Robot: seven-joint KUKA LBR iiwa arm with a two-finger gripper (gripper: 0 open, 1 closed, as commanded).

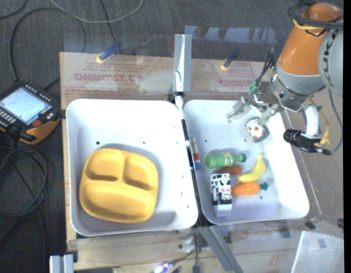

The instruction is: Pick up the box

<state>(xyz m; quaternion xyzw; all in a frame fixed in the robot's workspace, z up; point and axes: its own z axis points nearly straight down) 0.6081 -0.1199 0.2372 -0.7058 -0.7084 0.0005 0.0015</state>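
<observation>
Camera view | gripper (250,108) hovers spread wide over right bin's (289,209) far end, holding nothing | cow-print box (222,190) stands near front wall, crowded by carrot (247,189) and green bottle (224,159), likely awkward access

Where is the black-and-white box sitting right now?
The black-and-white cow-patterned box lies in the right white bin, near its front-left corner, just below the green bottle and left of the orange carrot.

Arm (312,44) is showing a grey shell with a rounded orange band above the wrist. Black cable is looping over the orange part. End effector (252,108) is looking metallic silver, thin-fingered, with green bits.
</observation>
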